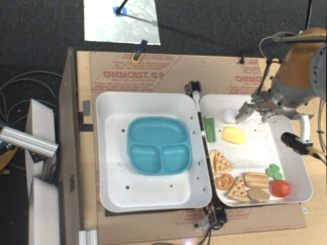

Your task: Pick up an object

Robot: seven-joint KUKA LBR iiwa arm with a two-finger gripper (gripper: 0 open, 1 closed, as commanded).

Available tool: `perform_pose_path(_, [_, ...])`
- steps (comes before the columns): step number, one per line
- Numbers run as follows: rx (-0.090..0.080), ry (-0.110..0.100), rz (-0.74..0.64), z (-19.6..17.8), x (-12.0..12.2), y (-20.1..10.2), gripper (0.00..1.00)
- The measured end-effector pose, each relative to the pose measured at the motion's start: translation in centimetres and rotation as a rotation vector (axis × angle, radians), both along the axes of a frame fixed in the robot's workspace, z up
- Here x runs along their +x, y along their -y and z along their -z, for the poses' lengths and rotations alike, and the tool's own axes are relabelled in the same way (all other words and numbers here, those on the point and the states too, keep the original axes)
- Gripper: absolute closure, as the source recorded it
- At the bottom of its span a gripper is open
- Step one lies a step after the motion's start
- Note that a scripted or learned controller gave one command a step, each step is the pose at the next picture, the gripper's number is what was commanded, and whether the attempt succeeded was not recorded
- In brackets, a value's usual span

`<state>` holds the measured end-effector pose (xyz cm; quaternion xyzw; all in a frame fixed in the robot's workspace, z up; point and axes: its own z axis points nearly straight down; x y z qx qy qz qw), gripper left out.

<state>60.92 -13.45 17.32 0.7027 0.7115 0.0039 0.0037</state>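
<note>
Gripper (244, 111) hovered just right of a white egg (229, 117), above the yellow lemon (233, 135); fingers' state could not be told. Risk: a descent offset from the egg would nudge it aside and close on nothing.

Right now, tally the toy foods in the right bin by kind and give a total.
Pizza slices: 2
Pretzel: 1
Hot dog: 1
Tan oval piece: 1
Tomato: 1
Green leafy piece: 1
Yellow lemon-like piece: 1
Green stick: 1
White round piece: 1
Total: 10
</note>
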Motion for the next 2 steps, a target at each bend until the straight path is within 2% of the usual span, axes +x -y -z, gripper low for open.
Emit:
perform_pose_path(1, [0.001,-0.011,0.004,6.5,1.2,-4.3,0.0])
perform_pose_path(2, [-0.002,-0.006,0.009,8.9,6.1,-0.1,0.0])
